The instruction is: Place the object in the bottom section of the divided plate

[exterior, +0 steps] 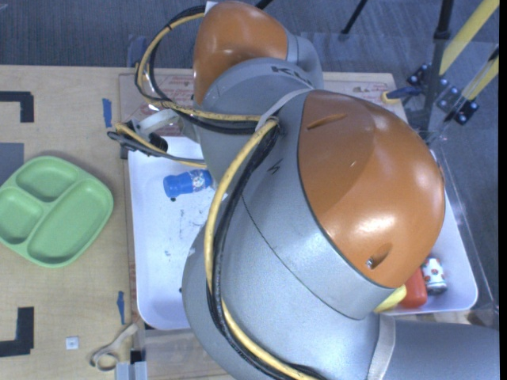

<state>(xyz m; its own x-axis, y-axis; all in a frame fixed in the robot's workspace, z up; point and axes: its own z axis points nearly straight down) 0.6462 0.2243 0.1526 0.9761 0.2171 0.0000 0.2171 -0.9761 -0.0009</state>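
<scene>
The arm [317, 236] stood in your way more than anything: its smooth grey casing and two glossy orange domes, one at twelve o'clock and a larger one just right of centre, covered most of the white bin [158, 275] and whatever lay under them. Black and yellow cables [214, 212] looped along the arm's left flank and curled round the upper dome. Left of the arm, on the bare strip of the bin's scuffed white floor, lay a small blue object [186, 184], roughly cylindrical with a paler end, on its side at about ten o'clock from the frame's middle. Above it at the bin's upper left corner sat a clear, shiny piece with dark wiring [150, 129]; I could not tell what it was. You could not see the tool, so whether it was apart or together I cannot tell. At four o'clock, just beside the arm's lower edge, an orange block [415, 290] and a small white-and-red item [433, 274] rested in the bin's corner. The divided plate [54, 210], matte green with rounded corners and three sections, sat at nine o'clock on the pale wooden bench [63, 85], well apart from the blue object. Black tape marks [22, 105] and blue tape bits [106, 111] dotted the bench.
</scene>
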